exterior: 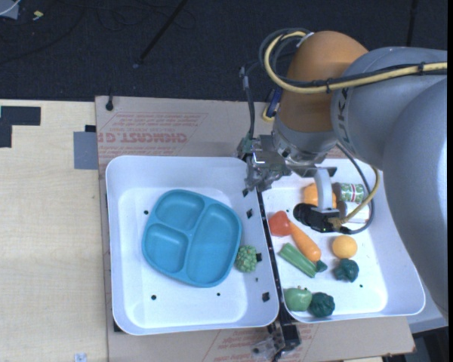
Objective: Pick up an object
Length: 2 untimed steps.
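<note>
Tool (254,178) above divider (266,266), red toy (278,222) just beside

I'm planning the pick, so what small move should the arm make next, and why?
Probably ease the gripper toward the red vegetable: the gripper is over the wall between the bins, and that vegetable lies nearest in the right bin.

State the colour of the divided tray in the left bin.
The divided tray is light blue, clearest in the camera view.
</note>
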Each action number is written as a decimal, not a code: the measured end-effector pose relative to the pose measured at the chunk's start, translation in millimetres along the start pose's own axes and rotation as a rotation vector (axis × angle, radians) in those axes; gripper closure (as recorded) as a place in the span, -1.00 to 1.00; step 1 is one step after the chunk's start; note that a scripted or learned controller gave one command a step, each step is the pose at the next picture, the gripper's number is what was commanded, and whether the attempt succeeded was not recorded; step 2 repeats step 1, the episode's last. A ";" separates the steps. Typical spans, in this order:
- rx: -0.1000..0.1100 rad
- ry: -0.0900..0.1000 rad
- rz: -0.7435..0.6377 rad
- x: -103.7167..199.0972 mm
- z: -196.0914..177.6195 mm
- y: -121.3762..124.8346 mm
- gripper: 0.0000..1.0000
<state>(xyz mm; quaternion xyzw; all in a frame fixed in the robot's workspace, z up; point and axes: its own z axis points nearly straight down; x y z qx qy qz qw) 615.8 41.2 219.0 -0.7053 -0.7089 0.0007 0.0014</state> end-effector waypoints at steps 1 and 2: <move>-0.001 0.000 0.002 24.1 0.8 12.7 1.00; -0.001 0.000 0.002 24.1 0.8 12.7 1.00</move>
